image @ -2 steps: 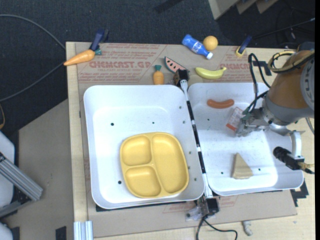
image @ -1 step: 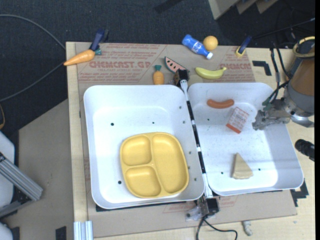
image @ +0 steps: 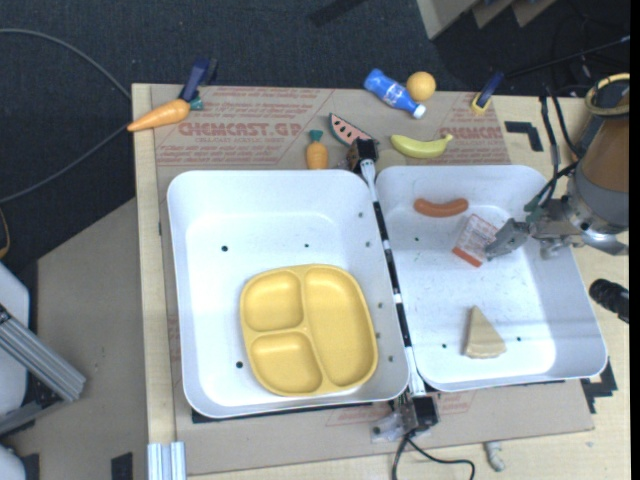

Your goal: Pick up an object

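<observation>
the hand [image: 503, 240] hovers in the right bin [image: 560, 308], just beside a small red-and-clear packet [image: 474, 238]; whether it is open cannot be told. a good grasp would centre over the packet, descend straight, then close.

One fixed camera looks down slantwise on both bins [image: 200, 268].
</observation>
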### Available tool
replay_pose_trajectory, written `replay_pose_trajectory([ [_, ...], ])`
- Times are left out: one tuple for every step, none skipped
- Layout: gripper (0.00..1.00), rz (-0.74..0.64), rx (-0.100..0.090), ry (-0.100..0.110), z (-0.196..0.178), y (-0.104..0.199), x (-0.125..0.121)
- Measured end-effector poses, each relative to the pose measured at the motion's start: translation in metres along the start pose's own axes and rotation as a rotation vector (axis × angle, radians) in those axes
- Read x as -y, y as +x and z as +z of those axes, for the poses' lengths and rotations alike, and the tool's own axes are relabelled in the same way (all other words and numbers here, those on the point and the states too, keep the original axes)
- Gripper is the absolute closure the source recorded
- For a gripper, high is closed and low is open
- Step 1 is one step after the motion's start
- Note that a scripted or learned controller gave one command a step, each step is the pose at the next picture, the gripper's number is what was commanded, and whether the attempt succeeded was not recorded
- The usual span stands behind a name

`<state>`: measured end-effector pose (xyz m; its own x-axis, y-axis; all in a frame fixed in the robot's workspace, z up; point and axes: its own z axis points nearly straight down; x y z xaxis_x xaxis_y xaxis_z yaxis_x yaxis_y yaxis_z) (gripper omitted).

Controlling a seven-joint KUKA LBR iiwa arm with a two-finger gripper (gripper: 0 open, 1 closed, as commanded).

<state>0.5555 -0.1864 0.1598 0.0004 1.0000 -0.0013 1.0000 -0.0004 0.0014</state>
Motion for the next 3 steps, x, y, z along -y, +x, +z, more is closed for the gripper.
replay_pose_trajectory([
  [0.0, -0.002, 0.002, -0.008, 0.069, 0.039, -0.06],
  [1.0, -0.002, 0.006, -0.015, 0.057, 0.038, -0.062],
  [0.0, -0.002, 0.005, -0.014, 0.057, 0.038, -0.062],
])
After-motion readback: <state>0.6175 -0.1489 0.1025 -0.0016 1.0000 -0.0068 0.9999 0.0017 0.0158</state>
